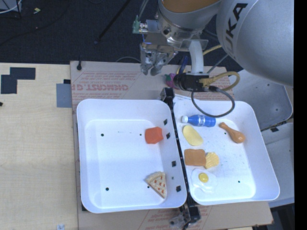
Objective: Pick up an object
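Note:
My gripper [153, 65] hangs high above the back edge of the bench, behind the left bin's far right corner, with nothing seen in it. In the left bin [91, 128] an orange-red block [153, 135] lies near the right wall and a wedge-shaped waffle slice [158, 183] sits by the front right corner. The right bin [259, 176] holds a blue bottle [200, 121], a yellow oval piece [193, 135], a brown drumstick [232, 132], a slice of toast [194, 157], a yellow ridged chip [211, 160] and a fried egg [203, 179].
A black divider [173, 143] runs between the two bins. Cables and a yellow hose [211, 83] loop from the wrist over the back of the right bin. Cardboard [110, 83] lies under the bins, and a wooden tabletop [33, 147] extends to the left.

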Motion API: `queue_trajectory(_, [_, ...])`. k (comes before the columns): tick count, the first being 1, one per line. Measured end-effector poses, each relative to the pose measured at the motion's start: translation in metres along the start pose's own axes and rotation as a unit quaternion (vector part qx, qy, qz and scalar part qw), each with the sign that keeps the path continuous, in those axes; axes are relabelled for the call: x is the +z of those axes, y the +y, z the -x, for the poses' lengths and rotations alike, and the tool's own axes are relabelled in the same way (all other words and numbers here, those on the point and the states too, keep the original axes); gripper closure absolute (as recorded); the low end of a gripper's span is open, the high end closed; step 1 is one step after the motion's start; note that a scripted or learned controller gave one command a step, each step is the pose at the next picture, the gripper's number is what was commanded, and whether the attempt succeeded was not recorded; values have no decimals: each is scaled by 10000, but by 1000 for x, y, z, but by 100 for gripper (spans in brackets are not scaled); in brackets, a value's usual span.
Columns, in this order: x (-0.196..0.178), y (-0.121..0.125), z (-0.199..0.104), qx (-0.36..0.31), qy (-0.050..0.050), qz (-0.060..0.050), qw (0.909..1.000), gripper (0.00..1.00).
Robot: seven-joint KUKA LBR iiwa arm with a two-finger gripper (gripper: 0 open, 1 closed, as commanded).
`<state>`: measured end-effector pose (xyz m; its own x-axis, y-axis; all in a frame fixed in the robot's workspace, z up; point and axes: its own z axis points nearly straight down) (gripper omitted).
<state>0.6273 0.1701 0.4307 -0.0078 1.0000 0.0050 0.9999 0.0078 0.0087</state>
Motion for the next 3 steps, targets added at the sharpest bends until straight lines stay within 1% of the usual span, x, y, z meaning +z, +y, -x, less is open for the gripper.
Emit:
queue_trajectory(1, [163,12,-57,22,-43,-137,9999,100])
queue_trajectory(2, [47,17,-74,26,-4,-2,10000,100])
queue_trajectory(3, [-80,17,-74,21,-3,14,10000,100])
